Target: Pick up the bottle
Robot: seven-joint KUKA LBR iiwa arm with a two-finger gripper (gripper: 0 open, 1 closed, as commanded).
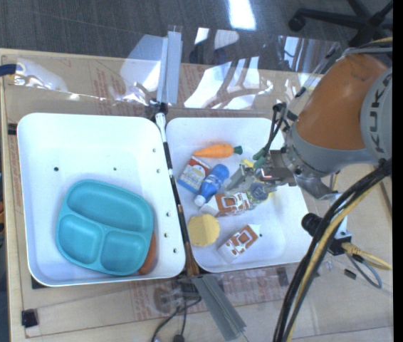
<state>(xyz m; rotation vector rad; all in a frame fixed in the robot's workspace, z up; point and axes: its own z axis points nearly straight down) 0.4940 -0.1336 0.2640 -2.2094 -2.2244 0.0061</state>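
A: While logging right bin [287, 241]: contents?

B: Bottle [211, 182], blue, white cap, lying on its side left of centre, cap toward lower left. Touching a red-and-white carton [193, 173] on its left. Carrot [216, 150] above, apart from it. Yellow disc [203, 229] below. Two brown-and-white cartons: one [233, 203] just right of the cap, one [239, 241] nearer the front wall.

A: Left bin [80, 137]?

B: Teal tray [105, 226], three compartments, toward the front. Something orange peeking from under its right edge; too little showing to identify.

A: Gripper [253, 179]?

B: Low in right bin, right of bottle, among dark clutter near the upper brown carton. Near bottle, not touching as far as visible. How far open: cannot tell, too blurred and crowded. Nothing visibly held.

A: Arm [340, 112]?

B: Reaching in from right, orange band over the bin's right wall.

A: Task status?

B: Judged early or mid-approach. Bottle not lifted, resting on bin floor. Left to do: line up over the bottle, close on its body, raise clear.

A: Risks?

B: Probably crowding: carton pressed to one side, another by the cap. Likely to roll if nudged.
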